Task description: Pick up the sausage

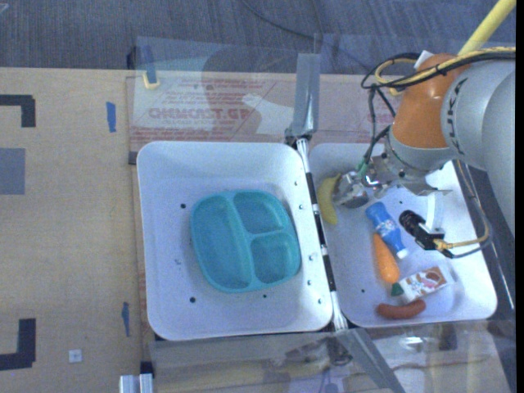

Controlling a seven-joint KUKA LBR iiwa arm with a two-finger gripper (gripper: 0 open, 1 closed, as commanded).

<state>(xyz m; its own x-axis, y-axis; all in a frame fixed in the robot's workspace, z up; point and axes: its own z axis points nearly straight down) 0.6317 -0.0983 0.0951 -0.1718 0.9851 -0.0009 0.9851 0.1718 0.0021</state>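
My hand [352, 191] hangs low in the right bin [475, 301], close to the banana [327, 201], and I cannot tell if it is spread or pressed together. The sausage [401, 309] lies far from my hand, by the front wall, touching the little carton [423, 284] and near the carrot [385, 259]. I might grab or bump those by mistake, because they sit so close.

You've got the sausage [401, 309] lying flat in the right bin [475, 301], near its front edge, approx. mid-width. It's reddish-brown, short, slightly curved, lengthwise along that edge, w/ nothing gripping it.
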